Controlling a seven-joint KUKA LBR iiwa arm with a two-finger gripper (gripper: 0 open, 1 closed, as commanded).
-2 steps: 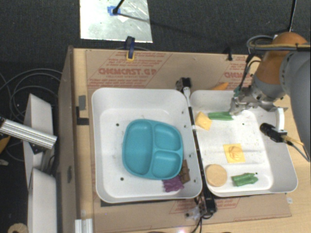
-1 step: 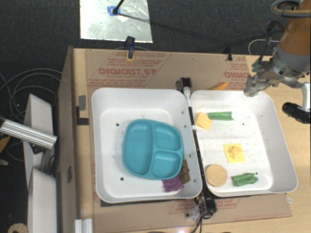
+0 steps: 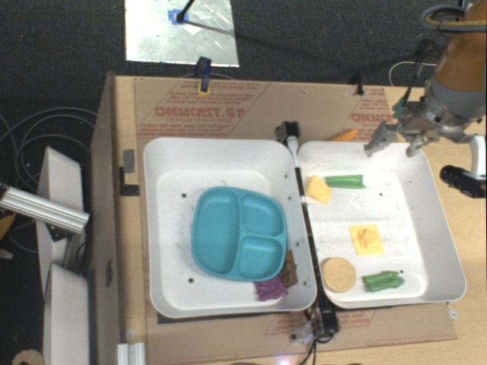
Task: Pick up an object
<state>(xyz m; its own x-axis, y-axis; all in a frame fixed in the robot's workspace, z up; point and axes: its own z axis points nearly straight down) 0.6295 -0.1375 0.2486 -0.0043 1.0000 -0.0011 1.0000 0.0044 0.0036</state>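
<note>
Spread apart, the jaws of the gripper (image 3: 396, 139) hang over the far right corner of the right bin (image 3: 437, 226), with nothing between them. One finger (image 3: 374, 143) points down on the left and the other (image 3: 415, 144) sits on the right, and white bin floor shows in the gap. Above the gripper the grey arm (image 3: 456, 97) rises up to its orange band (image 3: 464, 59) at the right side of the view.

Closest to the jaws, just below and to the left, lies a long green bean (image 3: 345, 180). Touching the left end of that bean is a yellow wedge (image 3: 319, 189), like a bit of cheese. Farther down from the jaws, near the middle of the bin, sits a yellow square piece (image 3: 367, 239). Farther still, at the near end of the bin, a round tan cookie (image 3: 338, 274) lies just beside a second green piece (image 3: 383, 280). A small orange thing (image 3: 345, 135) lies on the board outside the bin, just left of the jaws.

Far to the left of the jaws is the left bin (image 3: 171, 204). It holds a blue tray (image 3: 238, 233) with three parts. At the tray's near right edge a purple piece (image 3: 268, 288) and a brown piece (image 3: 289, 271) lie touching each other. Both bins sit on a cardboard sheet (image 3: 213, 109)
</note>
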